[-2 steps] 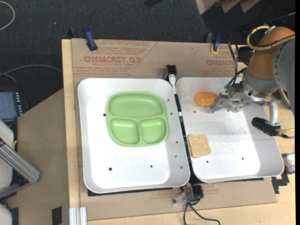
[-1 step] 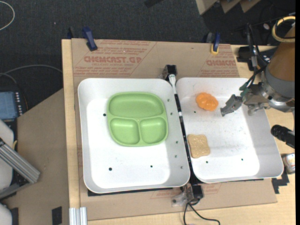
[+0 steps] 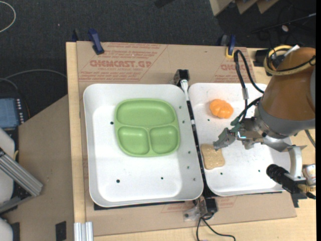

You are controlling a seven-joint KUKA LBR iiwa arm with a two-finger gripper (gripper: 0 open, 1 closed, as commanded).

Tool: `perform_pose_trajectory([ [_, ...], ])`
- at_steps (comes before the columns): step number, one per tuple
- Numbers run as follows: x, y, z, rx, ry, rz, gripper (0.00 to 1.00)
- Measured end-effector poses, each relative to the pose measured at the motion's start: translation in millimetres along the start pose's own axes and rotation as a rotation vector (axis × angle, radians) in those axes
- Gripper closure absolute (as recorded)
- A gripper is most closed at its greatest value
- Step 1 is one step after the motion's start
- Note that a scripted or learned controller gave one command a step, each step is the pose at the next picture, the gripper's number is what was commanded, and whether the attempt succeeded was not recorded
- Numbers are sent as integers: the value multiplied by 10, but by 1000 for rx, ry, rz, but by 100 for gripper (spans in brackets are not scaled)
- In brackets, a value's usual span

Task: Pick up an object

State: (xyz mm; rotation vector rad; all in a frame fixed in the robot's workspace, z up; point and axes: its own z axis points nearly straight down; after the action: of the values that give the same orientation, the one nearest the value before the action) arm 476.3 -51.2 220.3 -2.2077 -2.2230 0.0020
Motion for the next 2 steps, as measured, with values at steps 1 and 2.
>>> perform_pose_trajectory([
  [1, -50, 33, -106, -8, -5, 6, 100],
  [2, 623, 38, -471, -12, -3, -1, 100],
])
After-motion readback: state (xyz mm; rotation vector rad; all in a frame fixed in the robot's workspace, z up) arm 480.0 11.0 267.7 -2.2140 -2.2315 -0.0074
